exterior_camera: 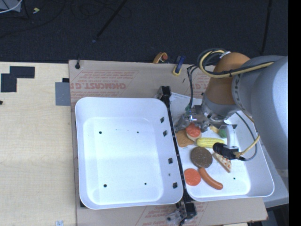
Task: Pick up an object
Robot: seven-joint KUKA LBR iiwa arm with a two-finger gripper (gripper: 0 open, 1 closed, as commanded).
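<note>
Since the gripper (194,121), whose grip I cannot tell, sits at the bin's (256,185) crowded ten o'clock, it may snag two toys.

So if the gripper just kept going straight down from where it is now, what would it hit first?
Most likely the red-and-tan toy food piece directly beneath the gripper in the right bin, with the yellow corn just beside it. From this slanted view I can't judge how far above it the gripper sits.

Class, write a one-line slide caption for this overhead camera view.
KUKA arm's tool lowered into the right bin over toy food, near a corn cob, brown disc and sausage.
</note>
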